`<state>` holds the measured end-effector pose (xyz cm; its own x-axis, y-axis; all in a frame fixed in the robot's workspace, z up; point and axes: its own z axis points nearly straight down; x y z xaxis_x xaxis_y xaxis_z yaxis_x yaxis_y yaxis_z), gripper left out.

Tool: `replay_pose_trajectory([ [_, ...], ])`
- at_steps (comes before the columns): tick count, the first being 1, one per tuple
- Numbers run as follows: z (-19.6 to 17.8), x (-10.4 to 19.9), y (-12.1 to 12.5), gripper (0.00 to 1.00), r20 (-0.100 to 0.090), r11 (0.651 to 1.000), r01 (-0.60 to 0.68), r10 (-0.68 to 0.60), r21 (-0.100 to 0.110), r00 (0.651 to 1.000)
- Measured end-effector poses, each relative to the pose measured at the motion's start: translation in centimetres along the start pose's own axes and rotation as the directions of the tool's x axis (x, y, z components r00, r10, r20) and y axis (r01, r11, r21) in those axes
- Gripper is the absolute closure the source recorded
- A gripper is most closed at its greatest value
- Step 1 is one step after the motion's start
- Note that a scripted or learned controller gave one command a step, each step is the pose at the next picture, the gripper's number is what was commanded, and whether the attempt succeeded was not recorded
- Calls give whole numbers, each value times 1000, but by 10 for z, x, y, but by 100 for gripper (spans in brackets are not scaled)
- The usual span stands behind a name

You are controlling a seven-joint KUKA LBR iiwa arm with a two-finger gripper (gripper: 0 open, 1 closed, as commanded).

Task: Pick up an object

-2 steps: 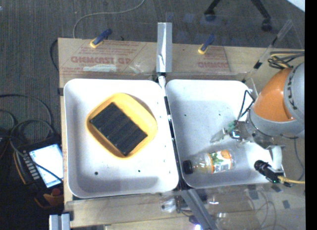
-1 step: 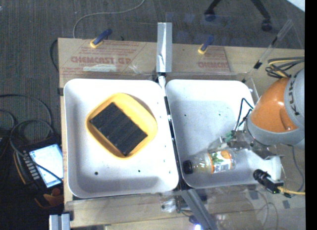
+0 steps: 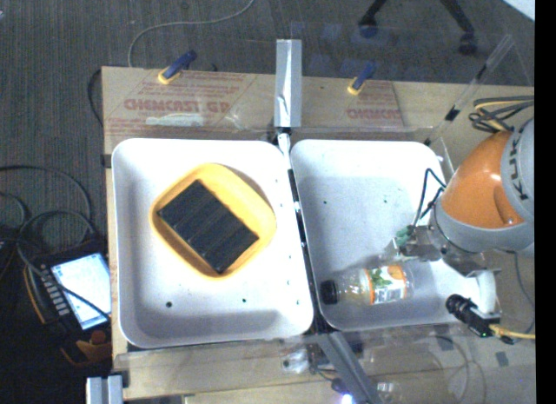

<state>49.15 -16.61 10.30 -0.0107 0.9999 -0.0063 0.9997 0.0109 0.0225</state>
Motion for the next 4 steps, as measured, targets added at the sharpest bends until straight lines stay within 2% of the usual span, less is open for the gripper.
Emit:
replay_pose_trajectory([
  [1,-136,64,7,100,-3,998,-55,55,23,998],
  [2,-136,64,7,0,-2,998,-56,56,23,998],
  [3,-51,32,3,0,-7,998,56,-56,25,998],
  [4,11,14,-3,0,-7,995,103,-103,9,995],
])
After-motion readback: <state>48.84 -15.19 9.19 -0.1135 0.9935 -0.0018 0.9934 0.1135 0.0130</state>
